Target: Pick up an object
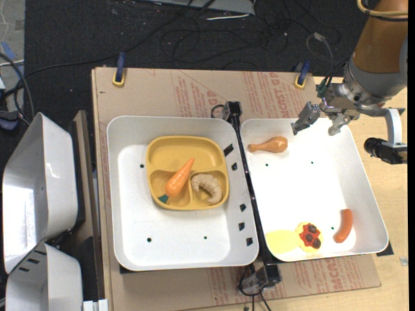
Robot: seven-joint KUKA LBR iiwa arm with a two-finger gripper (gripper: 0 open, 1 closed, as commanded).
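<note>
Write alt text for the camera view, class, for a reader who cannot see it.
A grey arm's open gripper hovers over the right bin's far edge, holding nothing, near a toy drumstick. That bin also holds a sausage and a small pizza slice; the left bin holds a yellow plate with a carrot and shrimp.

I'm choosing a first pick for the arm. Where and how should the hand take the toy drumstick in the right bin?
Grip the drumstick across its thick rounded end, coming straight down from above. It lies flat on the right bin, long axis roughly left to right, so the fingers should close front to back across it. The hand hovers open, up and to its right, with bare floor around the drumstick.
</note>
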